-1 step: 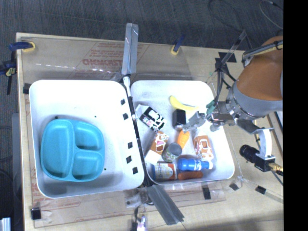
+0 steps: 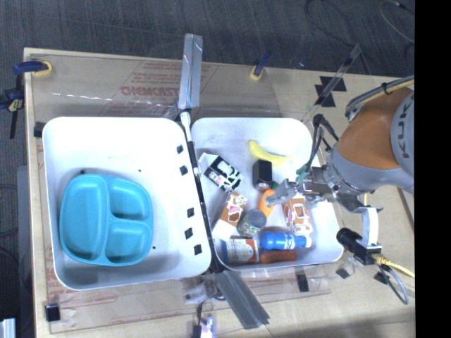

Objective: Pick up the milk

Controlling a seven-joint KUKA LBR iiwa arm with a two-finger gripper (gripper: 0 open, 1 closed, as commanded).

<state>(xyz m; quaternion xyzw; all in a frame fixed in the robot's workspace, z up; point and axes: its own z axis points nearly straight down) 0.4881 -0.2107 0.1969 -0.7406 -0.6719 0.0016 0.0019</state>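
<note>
Likely our milk [image 2: 219,172] is a light, stiff carton by the bin's [image 2: 282,127] left wall; we'd pinch its flat sides.

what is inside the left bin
The left bin holds one thing: a blue divided plate with three compartments, lying flat. The bin floor beneath the plate is covered, so anything under it cannot be seen.

My one camera sits fixed above the desk [image 2: 84,69], looking down at a slant from moderate height, taking in both white bins [image 2: 49,189] side by side.
</note>
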